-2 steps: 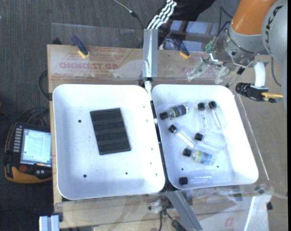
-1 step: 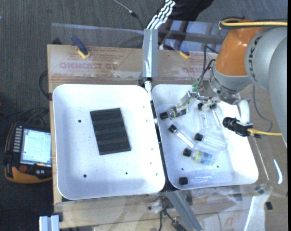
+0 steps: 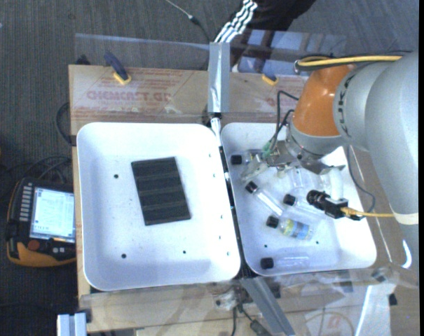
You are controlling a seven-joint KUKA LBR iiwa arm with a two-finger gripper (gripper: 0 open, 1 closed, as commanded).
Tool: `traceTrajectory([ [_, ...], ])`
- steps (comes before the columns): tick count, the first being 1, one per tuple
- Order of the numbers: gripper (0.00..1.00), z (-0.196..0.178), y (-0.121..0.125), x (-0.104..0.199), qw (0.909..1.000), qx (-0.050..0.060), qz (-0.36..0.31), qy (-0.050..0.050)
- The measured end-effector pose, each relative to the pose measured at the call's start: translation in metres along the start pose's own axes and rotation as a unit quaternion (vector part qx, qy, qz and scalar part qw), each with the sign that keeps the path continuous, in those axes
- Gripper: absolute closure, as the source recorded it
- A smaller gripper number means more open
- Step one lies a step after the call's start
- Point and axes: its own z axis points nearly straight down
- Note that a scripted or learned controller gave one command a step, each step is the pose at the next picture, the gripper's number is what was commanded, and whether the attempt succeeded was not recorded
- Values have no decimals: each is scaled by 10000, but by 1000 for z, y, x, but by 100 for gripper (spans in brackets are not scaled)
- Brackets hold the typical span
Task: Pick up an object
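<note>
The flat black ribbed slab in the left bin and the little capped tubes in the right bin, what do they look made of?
The flat black ribbed slab looks like matte rubber or plastic: dull, no glare, molded ridges. The little capped tubes look like clear plastic or glass, since the white bin shows through them, with dark, probably plastic caps.

The scene is bright and even, with daylight that seems to come from above. The two shallow white plastic bins (image 3: 226,187) are nearly overexposed, so their walls lose detail. The two-finger gripper (image 3: 285,156) is hidden in soft blur below the grey arm with the orange band (image 3: 320,110), and it throws a faint shadow on the bin floor under it. Left of the gripper, the flat black ribbed rectangular pad (image 3: 161,190) looks sharp with strong contrast. Just below the gripper, the small clear plastic vials with black caps (image 3: 268,203) show little glints and are hard to separate. The dark grey carpet (image 3: 29,61), far to the left of it, is grainy.
</note>
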Motion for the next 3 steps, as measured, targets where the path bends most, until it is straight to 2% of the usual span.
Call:
traceTrajectory([
  [1,100,-9,0,0,10000,1,0,8],
  [2,0,-9,0,0,10000,2,0,9],
  [3,0,3,-26,5,9999,-72,94,-30],
])
